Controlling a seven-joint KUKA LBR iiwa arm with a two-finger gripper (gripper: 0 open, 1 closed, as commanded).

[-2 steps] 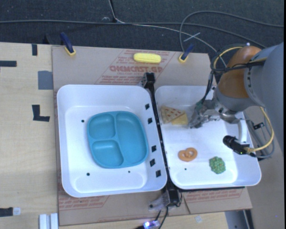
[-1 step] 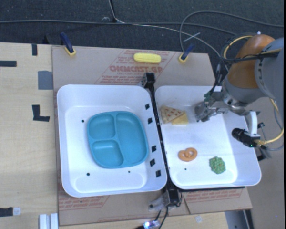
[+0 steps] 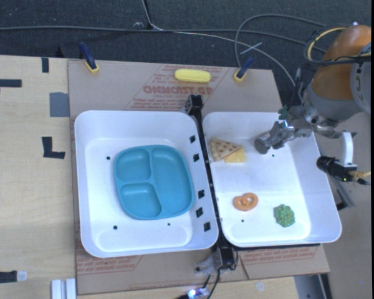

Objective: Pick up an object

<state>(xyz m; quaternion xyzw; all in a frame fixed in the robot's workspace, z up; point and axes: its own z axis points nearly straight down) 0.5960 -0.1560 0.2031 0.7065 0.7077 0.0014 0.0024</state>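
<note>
In the right bin [image 3: 311, 185] lie a tan waffle-patterned wedge on a yellow cheese piece [image 3: 227, 150] at the upper left, an orange pretzel [image 3: 245, 201] near the front, and a green broccoli floret [image 3: 284, 215] at the front right. My gripper [image 3: 265, 142] hangs over the bin's upper middle, to the right of the wedge and apart from it. I see nothing held between its fingers.
The left bin [image 3: 90, 167] holds a blue divided plate [image 3: 153, 181]. A yellow banana-shaped toy [image 3: 192, 75] lies on the cardboard behind the bins. Blue-yellow clamps [image 3: 87, 57] and cables sit at the back; the arm's body [image 3: 336, 86] stands at the right.
</note>
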